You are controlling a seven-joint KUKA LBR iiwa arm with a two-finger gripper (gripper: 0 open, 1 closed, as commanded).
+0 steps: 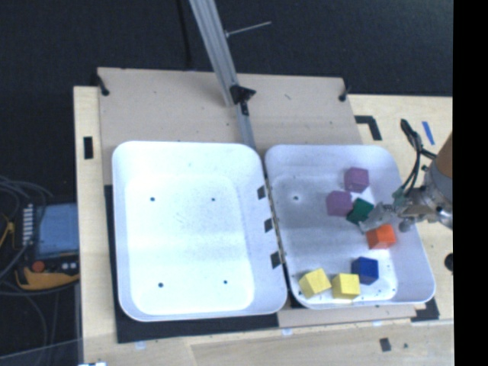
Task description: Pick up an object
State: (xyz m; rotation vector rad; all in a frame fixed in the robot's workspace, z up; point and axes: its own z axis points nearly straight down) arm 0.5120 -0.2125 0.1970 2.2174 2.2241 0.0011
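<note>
The right bin (305, 174) holds several small blocks. Two purple blocks (356, 178) (339, 202) lie near its middle, with a green block (360, 210) just right of the lower one. An orange block (381, 237) sits below the green one. A blue block (366, 269) and two yellow blocks (314, 282) (346, 284) lie along the front wall. My gripper (379, 219) reaches in from the right, low over the bin, its tip between the green and orange blocks and close to both. Nothing visibly hangs from it.
The left bin (191, 227) stands beside the right one, their walls meeting at the centre. A slanted metal rail (217, 48) rises behind the bins. Cables and a pendant (46, 239) lie off the bench's left edge.
</note>
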